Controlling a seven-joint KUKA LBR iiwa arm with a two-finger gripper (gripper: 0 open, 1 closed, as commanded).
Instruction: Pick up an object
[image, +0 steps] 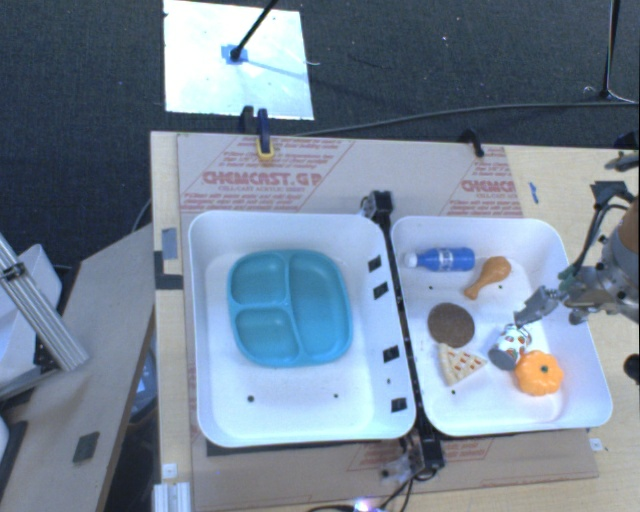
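Observation:
The right bin (575, 250) holds several toy items: a blue bottle (443, 259) lying at the back, a tan drumstick (487, 275), a brown round patty (451, 324), a pie wedge (461, 363), an orange pumpkin (540, 372) and a small white, red and grey piece (508, 347). My gripper (527, 312) reaches in from the right, low over the bin. Its tip is just above and behind the small white piece, left of the bin's right wall. Nothing is visibly held in it.
The left bin (215, 250) contains a teal divided plate (290, 306). A black hinge strip (392, 320) runs between the bins. Cables and a blue-yellow clamp (263, 135) lie behind the bins on the board.

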